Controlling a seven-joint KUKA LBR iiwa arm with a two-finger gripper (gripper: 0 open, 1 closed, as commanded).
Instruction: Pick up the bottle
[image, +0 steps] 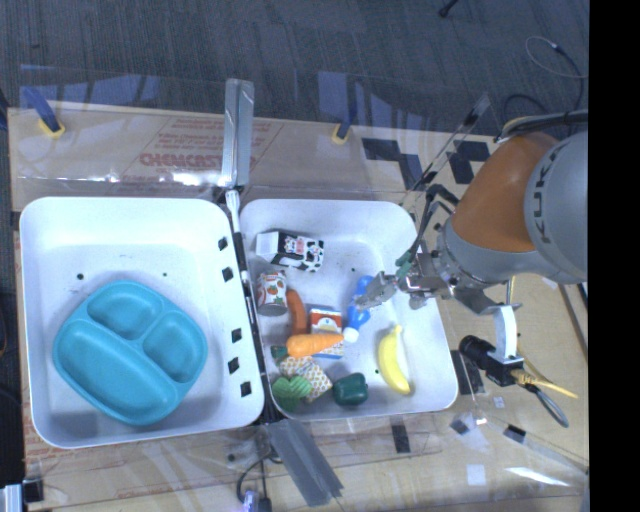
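The bottle (358, 308) is small, white and blue, and lies tilted in the middle of the right bin (330, 215), just left of the banana. My gripper (384, 290) reaches in from the right and hangs right at the bottle's upper end, over or touching it. I cannot see whether anything sits between its jaws. The grey arm with its orange band (505, 195) stretches over the bin's right rim.
Around the bottle lie a yellow banana (393, 362), an orange carrot (312, 344), a small red box (326, 320), a sausage (297, 310), a can (272, 292), a cow-patterned carton (292, 249) and a green pepper (350, 390). The left bin holds a blue divided plate (128, 350).
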